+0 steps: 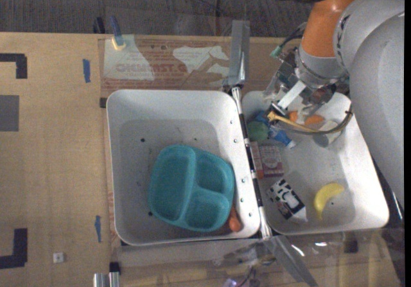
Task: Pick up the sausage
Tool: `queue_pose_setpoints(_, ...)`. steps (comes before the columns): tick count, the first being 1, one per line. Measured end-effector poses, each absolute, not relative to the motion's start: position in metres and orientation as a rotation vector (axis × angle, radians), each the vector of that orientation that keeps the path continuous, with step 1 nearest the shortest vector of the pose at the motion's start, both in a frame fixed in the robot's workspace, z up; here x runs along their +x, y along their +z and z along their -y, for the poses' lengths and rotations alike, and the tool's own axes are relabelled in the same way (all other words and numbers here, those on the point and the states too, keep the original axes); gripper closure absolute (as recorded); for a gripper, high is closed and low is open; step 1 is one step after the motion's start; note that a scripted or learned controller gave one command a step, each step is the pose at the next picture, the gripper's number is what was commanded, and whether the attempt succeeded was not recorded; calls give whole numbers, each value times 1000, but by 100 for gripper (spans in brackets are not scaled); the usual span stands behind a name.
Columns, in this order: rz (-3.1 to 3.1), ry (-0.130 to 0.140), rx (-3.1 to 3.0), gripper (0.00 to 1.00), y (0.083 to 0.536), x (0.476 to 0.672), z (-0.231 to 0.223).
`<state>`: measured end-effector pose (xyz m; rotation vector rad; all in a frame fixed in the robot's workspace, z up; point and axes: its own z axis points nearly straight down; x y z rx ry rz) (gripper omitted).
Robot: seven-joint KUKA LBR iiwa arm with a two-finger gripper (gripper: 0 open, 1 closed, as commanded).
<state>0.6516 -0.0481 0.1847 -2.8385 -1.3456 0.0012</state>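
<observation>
My gripper hangs over the far part of the right bin, below the orange band of the wrist. An orange object lies right under it, partly hidden by the gripper and a looping cable. I cannot tell whether this is the sausage or whether anything is held. A small orange-red rounded piece, sausage-like, lies in the left bin at its near right corner, against the edge of the teal plate. It is far from the gripper.
The right bin also holds a green lump, a blue item, a reddish box, a black-and-white packet and a yellow banana. The arm's large grey body covers the right bin's right side.
</observation>
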Motion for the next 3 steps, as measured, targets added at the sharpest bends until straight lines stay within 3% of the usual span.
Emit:
queue_pose_setpoints(1,1259,5,-2876,0,148,606,116)
queue_pose_setpoints(2,1582,-9,-2717,0,88,506,148)
queue_pose_setpoints(3,1575,-1,-2719,0,107,579,153)
